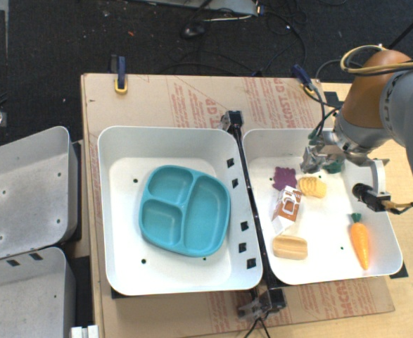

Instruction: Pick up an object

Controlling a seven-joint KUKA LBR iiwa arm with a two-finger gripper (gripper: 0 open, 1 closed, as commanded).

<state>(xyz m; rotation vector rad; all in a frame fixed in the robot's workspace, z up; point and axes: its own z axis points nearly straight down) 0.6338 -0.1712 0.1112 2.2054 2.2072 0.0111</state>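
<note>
Dark floor strewn with cables frames a brown surface (171, 101) carrying two white bins side by side. Left bin (122, 146) holds a teal divided plate (186, 210), lying flat, its long axis running from upper left to lower right. Right bin (389, 259) has the loose objects: a purple piece (285, 177) near the top, a yellow toy (312, 186) just beside it, a small packet (289, 209) with brown and white print below, its long axis roughly top to bottom with a slight tilt, and a tan block (290, 247) lying crosswise under that. Over on the right side, an orange carrot (360, 242) lies with its green end up and its tip aimed at the bin's near edge.

Arm comes in from the right, orange band showing, and the gripper (320, 158) hangs over the upper part of the right bin, just above the yellow toy. Whether the fingers are spread or closed, I cannot tell; they blur into the wrist hardware. Red lettering runs across the surface, but it reads reversed and partly covered, so no word comes clear. Packet print is too small to read.
</note>
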